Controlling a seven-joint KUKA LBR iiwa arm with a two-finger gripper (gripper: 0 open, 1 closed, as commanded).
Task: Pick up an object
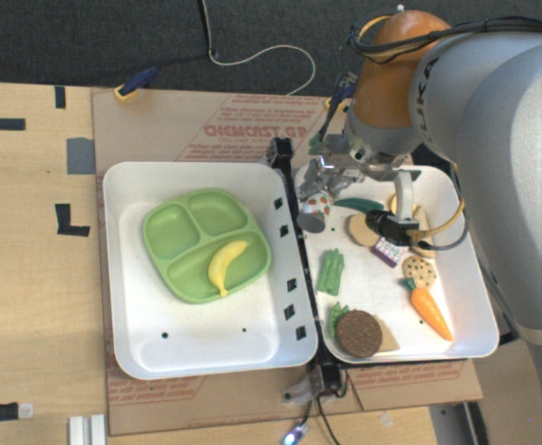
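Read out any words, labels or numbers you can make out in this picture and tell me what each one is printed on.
Red printing on the brown cardboard sheet under the two white bins: upside down from this camera and too blurred to read.
Dark lettering on the grey robot arm beside its orange band: only partly visible, not readable.
Purple-and-white label on the small dark object in the right bin: too small to read.

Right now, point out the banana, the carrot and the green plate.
banana (226,265), camera view, middle of its yellow body
carrot (432,311), camera view, middle of the orange root
green plate (170,230), camera view, bare upper-left compartment
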